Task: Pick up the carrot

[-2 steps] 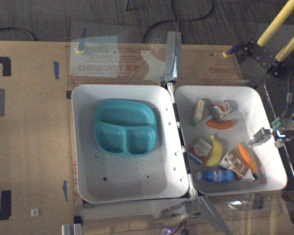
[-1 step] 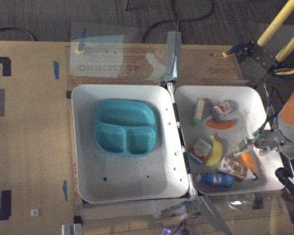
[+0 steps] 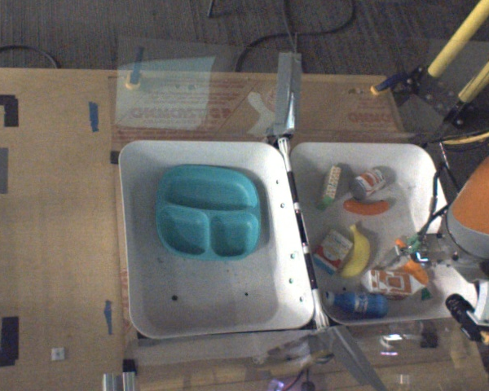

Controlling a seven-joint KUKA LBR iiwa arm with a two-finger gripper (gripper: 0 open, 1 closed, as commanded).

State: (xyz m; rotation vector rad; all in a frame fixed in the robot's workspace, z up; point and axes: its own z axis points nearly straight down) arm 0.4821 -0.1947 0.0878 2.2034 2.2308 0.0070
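Note:
The carrot (image 3: 367,206), a short orange stick, lies flat in the right bin (image 3: 424,160), just below a small grey can (image 3: 369,182). The gripper (image 3: 414,252) hangs low at the bin's right side, over an orange and white carton (image 3: 394,283). It is well to the right of the carrot and a little nearer the front, apart from it. The arm's orange band (image 3: 482,204) sits at the view's right edge.
The right bin also has a yellow banana (image 3: 359,252), a small red and white box (image 3: 334,249), a slim bar packet (image 3: 332,186) and a blue bottle (image 3: 360,304) at the front. A teal divided tray (image 3: 207,211) lies in the left bin (image 3: 138,243).

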